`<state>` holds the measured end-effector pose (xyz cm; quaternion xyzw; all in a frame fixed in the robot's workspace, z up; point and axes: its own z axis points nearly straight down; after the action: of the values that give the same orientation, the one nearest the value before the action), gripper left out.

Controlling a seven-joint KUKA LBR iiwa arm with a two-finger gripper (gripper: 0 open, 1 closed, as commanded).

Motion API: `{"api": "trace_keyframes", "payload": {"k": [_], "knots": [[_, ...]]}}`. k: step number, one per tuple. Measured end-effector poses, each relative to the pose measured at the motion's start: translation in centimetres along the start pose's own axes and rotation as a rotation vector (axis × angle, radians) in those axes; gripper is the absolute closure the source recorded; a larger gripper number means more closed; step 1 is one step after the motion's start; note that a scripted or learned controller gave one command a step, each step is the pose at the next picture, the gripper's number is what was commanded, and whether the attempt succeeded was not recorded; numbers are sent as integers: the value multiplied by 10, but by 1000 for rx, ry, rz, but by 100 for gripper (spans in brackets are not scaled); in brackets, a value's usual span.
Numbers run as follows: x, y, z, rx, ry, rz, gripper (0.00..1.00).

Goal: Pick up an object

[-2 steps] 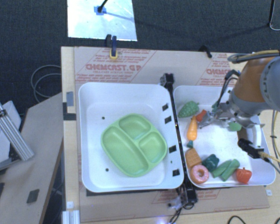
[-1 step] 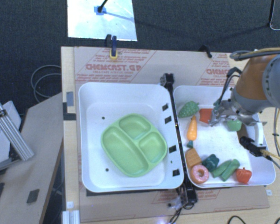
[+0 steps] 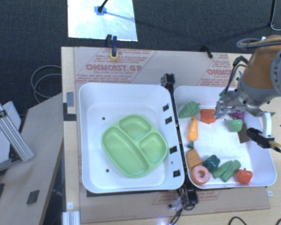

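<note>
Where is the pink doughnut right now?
The pink doughnut lies in the right-hand bin, near its front left corner, just below an orange block and left of a dark green toy.

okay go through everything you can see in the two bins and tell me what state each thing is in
Green plate: lying flat in the left bin.
Carrot: lying in the right bin.
Broccoli: at the right bin's far left corner.
Donut: flat, near the front edge.
Tomato: at the front right corner.
Gripper: low over the right bin, over the toys.
</note>
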<state>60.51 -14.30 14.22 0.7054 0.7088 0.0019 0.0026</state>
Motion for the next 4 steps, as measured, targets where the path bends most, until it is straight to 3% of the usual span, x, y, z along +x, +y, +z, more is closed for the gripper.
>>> {"api": "trace_keyframes", "payload": {"k": [2, 4], "knots": [[1, 1, -85, 1, 0, -1, 100], [108, 27, -102, 2, 3, -6, 100]]}}
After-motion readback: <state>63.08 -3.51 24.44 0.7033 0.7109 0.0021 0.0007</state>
